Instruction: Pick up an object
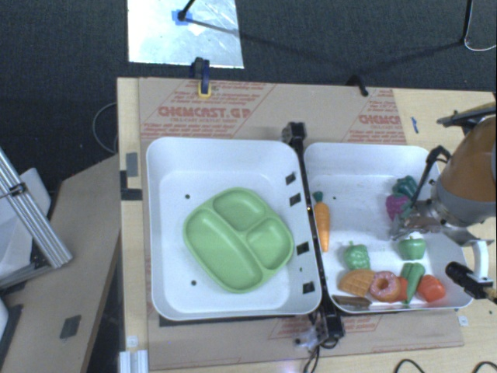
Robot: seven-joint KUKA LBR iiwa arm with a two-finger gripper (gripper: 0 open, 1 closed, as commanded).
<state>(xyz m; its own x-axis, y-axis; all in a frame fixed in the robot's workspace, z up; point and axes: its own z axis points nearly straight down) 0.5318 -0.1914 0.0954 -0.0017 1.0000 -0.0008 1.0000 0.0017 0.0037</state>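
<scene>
Tool (409, 225) low in the right bin (349, 162), near its right wall, arm (470, 173) coming in from the right. Cannot tell how far the tool is open, nor whether it has hold of anything; the wrist hides that.

Toy pieces crowd close around the tool: purple piece (396, 205) and dark green piece (405, 185) just above it, pale green pepper-like piece (412, 248) just below, touching or nearly so. Further down: red piece (432, 288), green pod (410, 275), pink-ringed doughnut (384, 286), orange-yellow piece (357, 282). Left of the tool: green piece (356, 256), then carrot (321, 222) by the bin divider.

Well to the left, green sectioned plate (238, 239) in the left bin (167, 208).
</scene>
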